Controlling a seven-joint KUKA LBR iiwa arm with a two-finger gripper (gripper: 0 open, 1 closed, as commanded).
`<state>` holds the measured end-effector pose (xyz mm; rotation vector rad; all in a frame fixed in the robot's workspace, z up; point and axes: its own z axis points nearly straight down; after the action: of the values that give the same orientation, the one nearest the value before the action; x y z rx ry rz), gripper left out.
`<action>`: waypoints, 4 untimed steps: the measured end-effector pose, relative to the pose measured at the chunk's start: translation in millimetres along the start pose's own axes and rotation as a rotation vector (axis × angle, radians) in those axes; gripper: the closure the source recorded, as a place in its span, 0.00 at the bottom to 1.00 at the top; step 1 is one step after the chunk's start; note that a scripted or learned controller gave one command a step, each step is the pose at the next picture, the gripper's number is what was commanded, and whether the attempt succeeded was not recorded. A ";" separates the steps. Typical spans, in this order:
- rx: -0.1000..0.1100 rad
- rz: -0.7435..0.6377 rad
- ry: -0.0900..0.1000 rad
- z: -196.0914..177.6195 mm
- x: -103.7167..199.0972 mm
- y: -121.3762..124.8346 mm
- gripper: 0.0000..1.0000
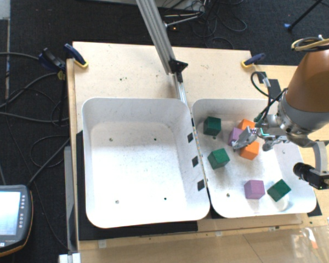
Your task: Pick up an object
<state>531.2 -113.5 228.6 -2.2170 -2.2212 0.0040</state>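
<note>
Orange is your target: the orange block (250, 148) sits in the right bin (296, 204), touching a purple block (235, 134). The gripper (247, 139) hangs right over them. Centre on the orange one alone before squeezing. It's a small, flat-sided cube, partly hidden, so seat it squarely.

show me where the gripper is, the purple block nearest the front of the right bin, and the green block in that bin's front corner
gripper (247, 141): camera view, between its fingertips.
purple block (254, 189): camera view, centre of its top face.
green block (278, 190): camera view, centre of its top face.
</note>
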 end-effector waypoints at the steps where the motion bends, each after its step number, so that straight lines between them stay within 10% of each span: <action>1: -0.004 0.002 -0.001 -1.9 -0.2 0.7 0.00; 4: -0.006 0.002 0.001 130.7 9.9 0.4 0.00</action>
<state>531.0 -103.5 97.9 -2.2222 -2.2212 -0.0041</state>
